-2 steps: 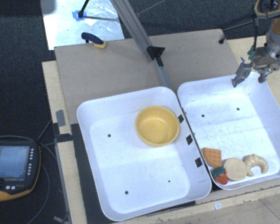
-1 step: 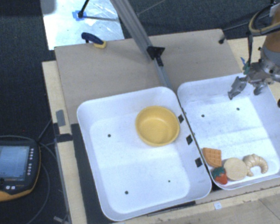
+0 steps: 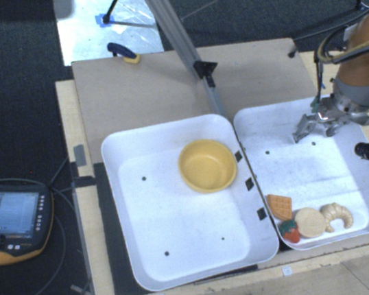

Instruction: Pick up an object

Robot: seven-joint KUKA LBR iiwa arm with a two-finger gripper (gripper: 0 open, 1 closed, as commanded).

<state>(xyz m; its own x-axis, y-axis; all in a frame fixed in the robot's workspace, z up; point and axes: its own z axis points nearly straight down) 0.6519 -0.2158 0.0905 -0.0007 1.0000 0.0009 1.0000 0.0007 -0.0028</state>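
So far nothing is seen to be lifted, and the whole pick is judged to remain. The gripper (image 3: 314, 127) is held over the upper part of the right bin (image 3: 312, 165), with its fingers spread apart and nothing between them. The likeliest things to be taken are gathered in that bin's near corner, well apart from the gripper: a waffle-like cracker (image 3: 280, 205), a red piece (image 3: 292, 234) just below it, a round biscuit (image 3: 310, 222) and a croissant (image 3: 338, 215) beside it. These four are packed close, some apparently touching. The croissant is laid as an arch, its long axis running roughly left to right, with both tips turned toward the near rim. The cracker is set at a tilt, one corner pointed toward the gripper's side. A yellow bowl (image 3: 207, 165) is stood upright in the left bin (image 3: 180, 248), close to the divide. A descent toward the near corner and a closing are still required.
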